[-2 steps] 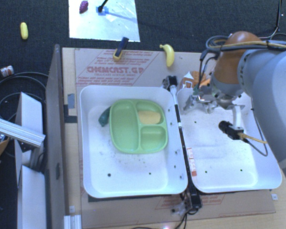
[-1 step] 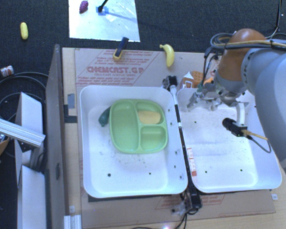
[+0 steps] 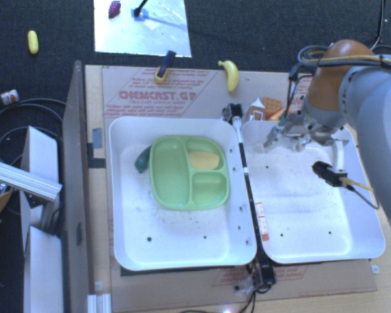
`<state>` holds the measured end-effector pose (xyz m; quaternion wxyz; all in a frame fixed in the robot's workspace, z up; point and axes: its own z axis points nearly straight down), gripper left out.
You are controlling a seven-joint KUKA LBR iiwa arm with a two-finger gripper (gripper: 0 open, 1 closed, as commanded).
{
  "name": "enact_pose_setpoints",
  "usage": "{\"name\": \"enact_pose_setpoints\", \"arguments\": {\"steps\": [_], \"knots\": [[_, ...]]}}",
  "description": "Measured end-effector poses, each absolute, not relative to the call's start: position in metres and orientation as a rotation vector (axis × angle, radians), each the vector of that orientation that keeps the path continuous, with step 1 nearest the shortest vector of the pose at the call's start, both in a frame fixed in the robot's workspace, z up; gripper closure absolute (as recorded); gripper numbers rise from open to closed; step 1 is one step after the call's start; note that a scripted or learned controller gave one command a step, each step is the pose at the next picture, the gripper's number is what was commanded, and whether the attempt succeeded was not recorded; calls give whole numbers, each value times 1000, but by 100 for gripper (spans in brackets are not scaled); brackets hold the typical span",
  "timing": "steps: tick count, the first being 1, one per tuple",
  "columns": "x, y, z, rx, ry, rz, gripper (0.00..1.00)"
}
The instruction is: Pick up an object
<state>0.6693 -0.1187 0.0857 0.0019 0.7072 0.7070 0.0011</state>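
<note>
One green plate lies well apart from the pincer.

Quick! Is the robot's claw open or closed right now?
Gripper: I cannot tell from this view whether it is open or closed. It hangs over the far left corner of the right bin.
</note>
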Motion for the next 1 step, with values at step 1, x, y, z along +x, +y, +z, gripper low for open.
{"name": "enact_pose_setpoints", "arguments": {"steps": [1], "knots": [[656, -93, 85, 2215, 2227, 2, 0]]}}
